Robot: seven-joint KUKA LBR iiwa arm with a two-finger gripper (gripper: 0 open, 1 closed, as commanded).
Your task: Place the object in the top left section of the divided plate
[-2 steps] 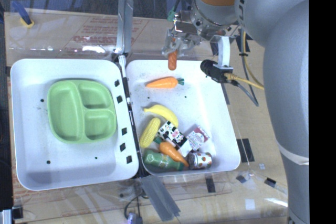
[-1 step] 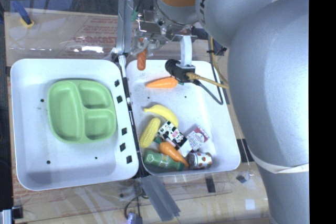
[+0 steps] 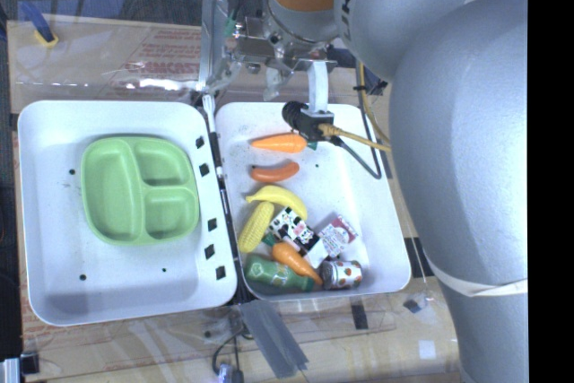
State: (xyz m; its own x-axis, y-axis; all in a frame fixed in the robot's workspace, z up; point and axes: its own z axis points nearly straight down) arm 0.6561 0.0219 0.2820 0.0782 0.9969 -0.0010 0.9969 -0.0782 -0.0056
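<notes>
At the near end of the right bin [image 3: 363, 193] lie a green bottle [image 3: 273, 275], a can [image 3: 343, 274] and a small carrot [image 3: 296, 260]. Behind them come a cow-patterned carton [image 3: 294, 229], a corn cob [image 3: 256, 226] and a banana [image 3: 278, 197], then a sausage [image 3: 274, 171] and a larger carrot [image 3: 280, 143]. Level with these, the green divided plate [image 3: 139, 190] sits in the left bin [image 3: 54, 265]. Farthest back, the gripper [image 3: 256, 67] hangs over the bins' far rim; whether it is spread or closed cannot be told.
</notes>
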